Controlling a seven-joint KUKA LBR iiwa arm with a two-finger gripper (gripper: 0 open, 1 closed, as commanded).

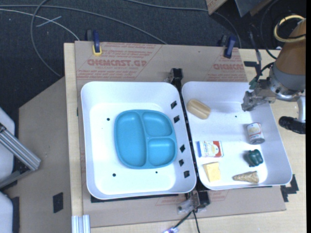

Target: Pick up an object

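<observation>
- The gripper [249,102] hangs over the far right edge of the right bin [228,118], below the arm's orange band; whether it is spread or pressed together I cannot tell, and nothing shows pinched in it.
- A tan, rounded bread roll [198,108] lies near the right bin's far left corner, well apart from the gripper.
- A small can [254,133], silvery with a red-marked label, lies on its side by the bin's right edge, nearest to the gripper of all the things.
- A flat white carton [210,149] with red and blue print sits against the bin's left edge, about halfway along it.
- A yellow cheese-like block [211,171] lies just beside the carton, toward the near left corner.
- A dark green, knobbly object [253,157] rests near the right edge, on the near side of the can.
- A pale tan wedge [246,177] lies along the near edge, beside the green object.
- The left bin [97,110] carries a blue divided plate [145,138] with three compartments at its middle.
</observation>
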